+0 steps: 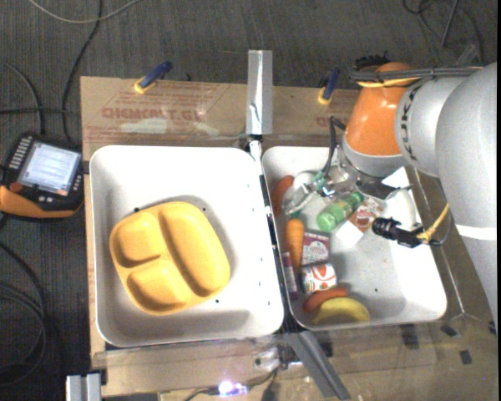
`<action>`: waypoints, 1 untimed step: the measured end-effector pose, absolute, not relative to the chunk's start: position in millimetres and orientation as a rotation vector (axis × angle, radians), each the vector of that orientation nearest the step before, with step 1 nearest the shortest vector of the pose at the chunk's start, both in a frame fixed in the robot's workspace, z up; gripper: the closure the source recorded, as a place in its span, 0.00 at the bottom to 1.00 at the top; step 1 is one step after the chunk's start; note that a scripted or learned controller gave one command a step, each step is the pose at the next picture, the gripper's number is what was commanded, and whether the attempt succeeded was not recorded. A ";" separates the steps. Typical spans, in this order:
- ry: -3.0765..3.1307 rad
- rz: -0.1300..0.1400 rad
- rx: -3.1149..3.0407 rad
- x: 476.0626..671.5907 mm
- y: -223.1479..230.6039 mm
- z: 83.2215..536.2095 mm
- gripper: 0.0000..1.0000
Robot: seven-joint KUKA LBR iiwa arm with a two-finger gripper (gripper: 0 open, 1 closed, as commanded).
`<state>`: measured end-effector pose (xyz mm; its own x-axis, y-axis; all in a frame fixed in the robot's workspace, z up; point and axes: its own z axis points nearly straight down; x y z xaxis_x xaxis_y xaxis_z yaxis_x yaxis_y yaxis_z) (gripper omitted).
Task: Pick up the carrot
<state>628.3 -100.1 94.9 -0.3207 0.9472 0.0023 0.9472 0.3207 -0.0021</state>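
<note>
Sitting low in the right white bin, close to the bottom of the frame, a yellow banana is lying next to a red rounded thing. Just above them a white and red can is resting, and above that a small red and white carton is lying. The long orange carrot is lying near the left wall of this bin, just left of the carton, pointing up and down the frame. A green plastic bottle is lying to the upper right of the carrot, and a crumpled clear plastic piece is sitting above it.

The left white bin is holding a yellow plastic tray with three sections.

Both bins are sitting on a brown cardboard sheet. Two blue and yellow clamps are pinching its top edge. A grey metal post is standing between the bins at the top. Dark carpet is covering the floor, with thin cables lying on it. A black and orange control pad with a lit screen is lying at the left.

The big grey arm with the orange band is reaching in from the upper right. Its gripper is hanging over the top of the right bin, near the clear plastic and the green bottle, up and to the right of the carrot. I cannot tell if the gripper is apart or together.
</note>
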 end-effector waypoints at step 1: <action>-2.669 -0.009 -1.686 529.1 -115.4 90.1 0.00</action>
